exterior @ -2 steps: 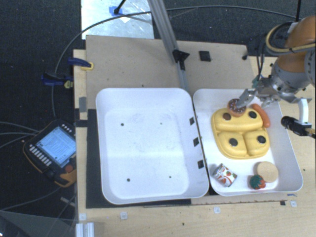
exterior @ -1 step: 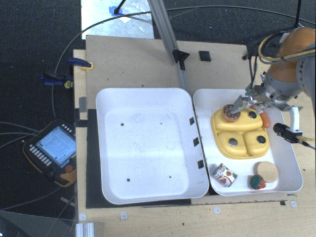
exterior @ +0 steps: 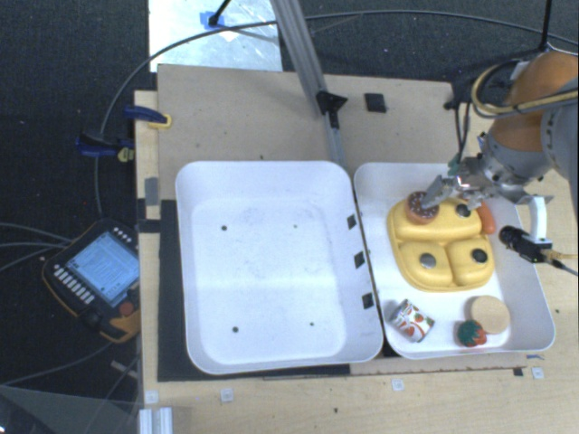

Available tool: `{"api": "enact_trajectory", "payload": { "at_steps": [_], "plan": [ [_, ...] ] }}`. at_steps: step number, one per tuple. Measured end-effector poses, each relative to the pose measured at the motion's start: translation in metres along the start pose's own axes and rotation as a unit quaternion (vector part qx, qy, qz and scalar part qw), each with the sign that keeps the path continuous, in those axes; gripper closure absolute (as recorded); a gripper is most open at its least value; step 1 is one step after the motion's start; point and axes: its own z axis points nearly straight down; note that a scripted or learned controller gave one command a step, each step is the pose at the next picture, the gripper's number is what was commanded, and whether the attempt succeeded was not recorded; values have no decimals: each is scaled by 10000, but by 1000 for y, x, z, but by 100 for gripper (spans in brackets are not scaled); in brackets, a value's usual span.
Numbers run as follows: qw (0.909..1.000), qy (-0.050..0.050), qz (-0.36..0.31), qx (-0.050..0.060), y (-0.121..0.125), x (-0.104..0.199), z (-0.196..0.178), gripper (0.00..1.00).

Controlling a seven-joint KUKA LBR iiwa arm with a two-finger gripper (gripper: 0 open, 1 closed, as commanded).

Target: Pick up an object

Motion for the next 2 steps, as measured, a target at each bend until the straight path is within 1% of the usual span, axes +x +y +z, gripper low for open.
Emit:
{"api": "enact_trajectory", "payload": {
  "at_steps": [1, 2],
  "plan": [
    [10000, 9, -7, -26, 2, 0, -11, 100],
    [10000, 3, 1, 25, 5, -10, -63, 100]
  ]
}}
